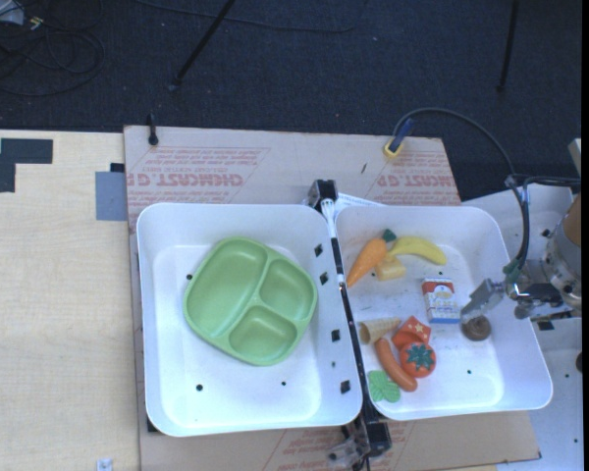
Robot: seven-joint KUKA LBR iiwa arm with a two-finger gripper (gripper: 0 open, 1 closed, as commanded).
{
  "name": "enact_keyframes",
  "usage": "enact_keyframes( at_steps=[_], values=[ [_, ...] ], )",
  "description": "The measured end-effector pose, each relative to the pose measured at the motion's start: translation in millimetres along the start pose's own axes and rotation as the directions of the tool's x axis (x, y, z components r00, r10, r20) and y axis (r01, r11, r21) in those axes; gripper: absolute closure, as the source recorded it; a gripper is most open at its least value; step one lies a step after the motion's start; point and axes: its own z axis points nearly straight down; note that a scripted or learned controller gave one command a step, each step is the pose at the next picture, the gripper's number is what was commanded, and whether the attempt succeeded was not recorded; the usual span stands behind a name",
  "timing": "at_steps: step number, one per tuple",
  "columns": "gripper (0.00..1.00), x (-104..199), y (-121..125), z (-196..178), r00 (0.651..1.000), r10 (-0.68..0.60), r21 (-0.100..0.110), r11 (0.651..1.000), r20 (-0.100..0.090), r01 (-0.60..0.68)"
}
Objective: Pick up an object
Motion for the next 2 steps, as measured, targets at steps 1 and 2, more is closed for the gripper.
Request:
enact_keyframes(
  at_steps=[1, 2],
  values=[
    [0.0, 38.0, 2.0, 137.9, 1.0, 0.001, -0.001, 1.0, 0.0, -0.001],
    [0.0, 98.8, 38.1, 139.0, 1.0, -0.001, -0.004, 1.0, 0.0, 0.001]
  ],
)
